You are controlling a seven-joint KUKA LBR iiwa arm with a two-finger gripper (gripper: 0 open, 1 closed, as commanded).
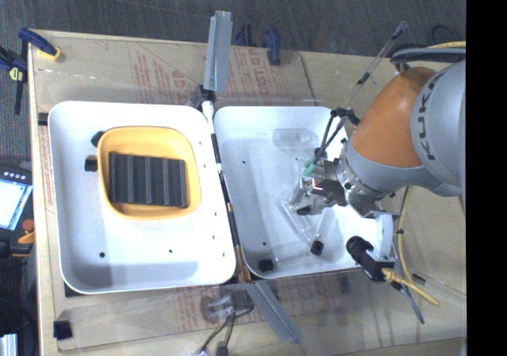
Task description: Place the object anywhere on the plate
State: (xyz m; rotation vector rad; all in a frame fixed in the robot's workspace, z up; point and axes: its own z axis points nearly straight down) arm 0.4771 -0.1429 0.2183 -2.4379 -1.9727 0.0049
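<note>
Our tool (310, 192) sits low in the right bin (253, 156), toward its right side, and it is tangled in glare and cabling, so we cannot tell how it is set or whether anything is caught in it. Just around it we see clear, glassy shapes: one lies at the tool itself, slanting down toward the bin's near edge, and another clear piece (293, 138) rests on the bin floor a little farther back. We judge one of these to be the object, but we cannot say which, nor whether it is lifted or lying flat. Two small dark bits (317, 248) lie on the floor nearer the front wall. Moving outward, the plate (150, 139), yellow-rimmed with a dark ribbed insert (148, 180), sits in the left bin (71, 251), well apart from the tool. So the move turns on this: the plate lies straight across to the camera's left, over the two bin walls that meet in the middle. In our judgement the carry must rise clear of those walls before going across.
</note>
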